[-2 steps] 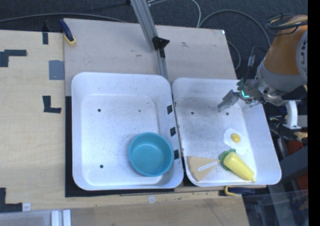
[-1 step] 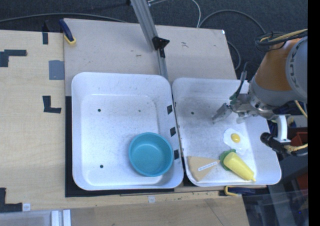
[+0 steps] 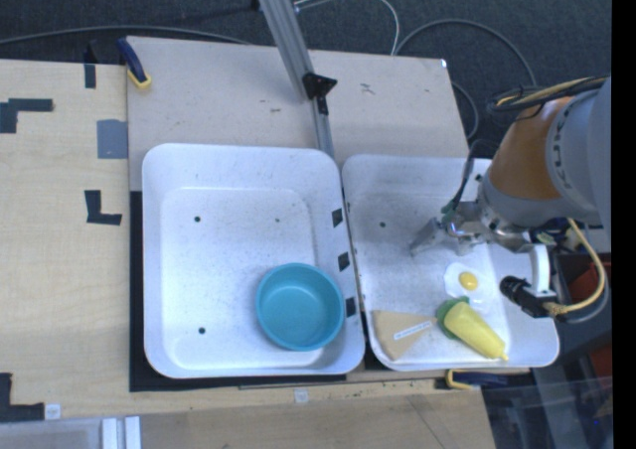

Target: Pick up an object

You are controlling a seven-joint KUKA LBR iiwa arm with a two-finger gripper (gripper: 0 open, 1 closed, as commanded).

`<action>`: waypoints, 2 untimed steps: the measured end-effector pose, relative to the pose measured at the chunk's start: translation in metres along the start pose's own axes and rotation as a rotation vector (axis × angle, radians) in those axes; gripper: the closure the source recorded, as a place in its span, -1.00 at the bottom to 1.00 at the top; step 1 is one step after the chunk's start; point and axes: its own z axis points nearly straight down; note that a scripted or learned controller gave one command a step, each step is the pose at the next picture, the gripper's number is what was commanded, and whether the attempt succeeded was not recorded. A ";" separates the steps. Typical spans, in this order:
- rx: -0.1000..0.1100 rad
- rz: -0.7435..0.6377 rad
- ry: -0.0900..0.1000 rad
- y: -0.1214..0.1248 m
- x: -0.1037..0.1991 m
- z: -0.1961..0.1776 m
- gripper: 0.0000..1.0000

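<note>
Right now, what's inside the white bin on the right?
The right bin holds a toy fried egg, a yellow corn cob and a tan wedge near its front. The gripper reaches in too. The arm covers the bin's right side.

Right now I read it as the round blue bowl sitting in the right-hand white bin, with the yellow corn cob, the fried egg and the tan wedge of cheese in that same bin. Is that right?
Not quite. The camera view shows the round blue bowl in the left-hand white bin. The yellow corn cob, the fried egg and the tan wedge of cheese are in the right-hand white bin, as you said.
</note>
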 end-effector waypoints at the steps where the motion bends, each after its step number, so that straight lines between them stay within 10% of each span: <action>1: 0.005 0.000 0.004 -0.001 0.001 -0.010 1.00; 2: 0.001 0.001 0.003 0.001 0.000 -0.073 1.00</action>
